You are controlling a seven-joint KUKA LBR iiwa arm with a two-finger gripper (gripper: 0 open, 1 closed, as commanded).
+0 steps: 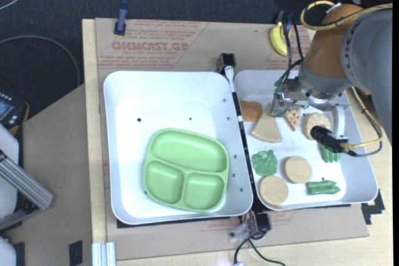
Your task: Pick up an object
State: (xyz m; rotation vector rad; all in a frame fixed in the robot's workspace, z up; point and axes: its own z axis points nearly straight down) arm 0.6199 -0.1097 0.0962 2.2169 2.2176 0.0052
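Right then the gripper (288, 104) hung over the right bin (361, 187) (finger state I cannot tell), beside a pizza slice (292, 118).

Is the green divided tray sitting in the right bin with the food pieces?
No, the green divided tray lies in the left bin.

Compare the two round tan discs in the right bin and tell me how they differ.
The upper disc looks smaller and a deeper tan; the lower disc looks larger and paler. The upper disc sits further into the right bin, up and to the right of the other; the lower disc lies at the bin's front edge. The leafy green piece lies left of the upper disc and above the lower disc. Both are round, flat and lying face up.
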